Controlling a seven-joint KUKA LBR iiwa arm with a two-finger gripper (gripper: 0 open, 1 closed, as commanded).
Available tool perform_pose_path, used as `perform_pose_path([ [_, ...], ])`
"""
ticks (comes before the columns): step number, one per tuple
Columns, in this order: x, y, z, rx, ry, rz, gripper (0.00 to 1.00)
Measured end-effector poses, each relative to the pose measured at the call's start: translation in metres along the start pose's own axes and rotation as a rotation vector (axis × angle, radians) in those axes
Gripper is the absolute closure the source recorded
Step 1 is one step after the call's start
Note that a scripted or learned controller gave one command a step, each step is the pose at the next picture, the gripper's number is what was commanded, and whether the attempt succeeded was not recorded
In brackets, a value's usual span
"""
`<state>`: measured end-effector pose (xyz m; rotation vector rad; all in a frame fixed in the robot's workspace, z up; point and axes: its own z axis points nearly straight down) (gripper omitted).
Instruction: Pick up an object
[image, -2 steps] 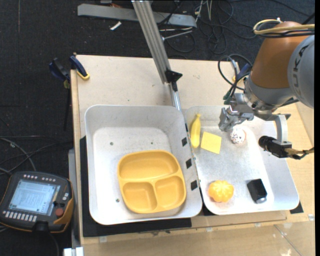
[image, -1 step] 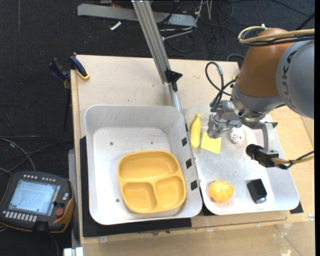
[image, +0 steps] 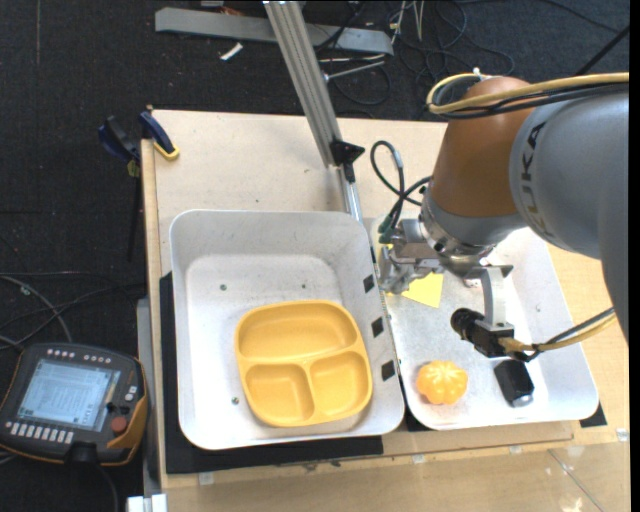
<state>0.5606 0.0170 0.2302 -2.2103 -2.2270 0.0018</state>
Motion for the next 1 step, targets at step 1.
perform_pose_path([
  [1,0.046,-0.0239,0.0042,0.0,0.0,0.0,1.0],
])
